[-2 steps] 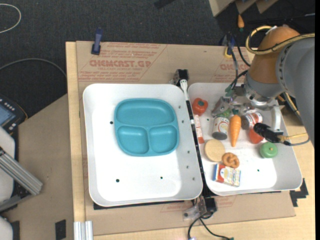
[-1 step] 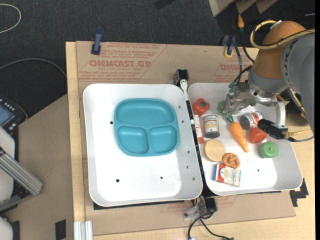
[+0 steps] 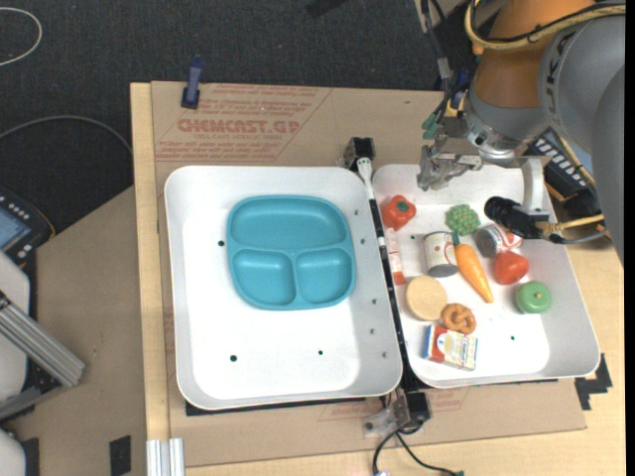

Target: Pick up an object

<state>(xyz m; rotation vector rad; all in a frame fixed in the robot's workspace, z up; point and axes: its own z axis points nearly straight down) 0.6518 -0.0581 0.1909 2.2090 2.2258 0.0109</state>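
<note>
While the lower edge of the frame is showing bare cardboard and loose cables, two shallow white bins are sitting side by side on the bench just above it. Lying at the near end of the right bin (image 3: 566, 360) is a small printed food packet (image 3: 452, 347), flat and boxy, with a knotted brown pretzel (image 3: 457, 316) and a round tan cookie (image 3: 428, 297) just above it. Further up, toward the middle right of the frame, a smooth orange carrot (image 3: 473, 269) is lying at a slant beside a small can (image 3: 438, 251), with a bumpy green broccoli piece (image 3: 460, 217) above, a glossy red pepper (image 3: 510, 266) and a green round piece (image 3: 533, 297) to its right, and a red tomato-like piece (image 3: 398, 210) near the bin's left wall. All are looking like hard plastic toys. Filling the left bin (image 3: 193, 296) at centre frame is a teal plate (image 3: 291, 250) with three compartments, smooth and rounded.

At the upper right, the gripper (image 3: 438, 172) is hanging over the far end of the right bin, carrying nothing; whether its fingers are spread or closed cannot be told. No object is yet being grasped.

The pieces are crowding together, so closing fingers are likely to be nudging a neighbour or catching two. Rounded, slick shapes such as the pepper may be squirting out sideways.
</note>
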